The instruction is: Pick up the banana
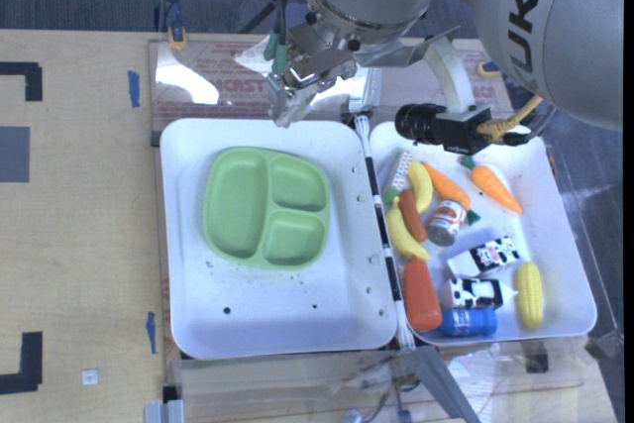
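1. The banana [403,229] lies in the right bin [570,243], at its left side, in the centre-right of the frame. It is yellow and curved, and it runs from upper left to lower right.
2. A brown sausage-like piece [413,215] lies across the banana. A second yellow curved fruit [421,185] is just above them.
3. Close to the right there is a small can [447,221], and an orange carrot [446,184] above it. A second carrot [494,188] is further to the right.
4. Lower in the same bin I see a red piece [421,295], a blue piece [470,321], two black-and-white cow-pattern pieces [484,272] and a yellow corn cob [529,293].
5. The left bin [188,292] holds a green divided plate [265,205].
6. The gripper [285,111] hangs at the upper centre of the frame, above the far edge of the left bin, well apart from the banana. Its fingers look close together and nothing is between them.
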`<state>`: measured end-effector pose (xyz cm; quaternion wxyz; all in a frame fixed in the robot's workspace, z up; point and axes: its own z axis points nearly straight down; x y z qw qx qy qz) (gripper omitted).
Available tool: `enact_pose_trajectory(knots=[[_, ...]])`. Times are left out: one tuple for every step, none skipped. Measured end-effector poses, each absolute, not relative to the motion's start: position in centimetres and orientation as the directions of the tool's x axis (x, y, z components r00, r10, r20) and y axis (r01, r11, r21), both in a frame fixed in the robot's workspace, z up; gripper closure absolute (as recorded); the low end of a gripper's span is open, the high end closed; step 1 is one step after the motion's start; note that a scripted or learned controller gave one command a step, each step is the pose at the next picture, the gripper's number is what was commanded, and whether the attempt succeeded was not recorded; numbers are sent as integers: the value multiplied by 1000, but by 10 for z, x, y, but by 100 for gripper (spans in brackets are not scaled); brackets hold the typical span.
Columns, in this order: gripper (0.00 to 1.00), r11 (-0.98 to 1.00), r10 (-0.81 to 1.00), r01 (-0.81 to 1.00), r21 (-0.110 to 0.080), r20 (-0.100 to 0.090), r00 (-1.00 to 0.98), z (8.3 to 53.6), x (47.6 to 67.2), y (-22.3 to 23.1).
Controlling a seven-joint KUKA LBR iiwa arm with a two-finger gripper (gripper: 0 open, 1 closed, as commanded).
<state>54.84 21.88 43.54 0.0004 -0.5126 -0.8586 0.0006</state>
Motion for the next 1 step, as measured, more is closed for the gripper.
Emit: enact_pose_trajectory(knots=[[100,478,878,878,2,-1,-478,446,549,221]])
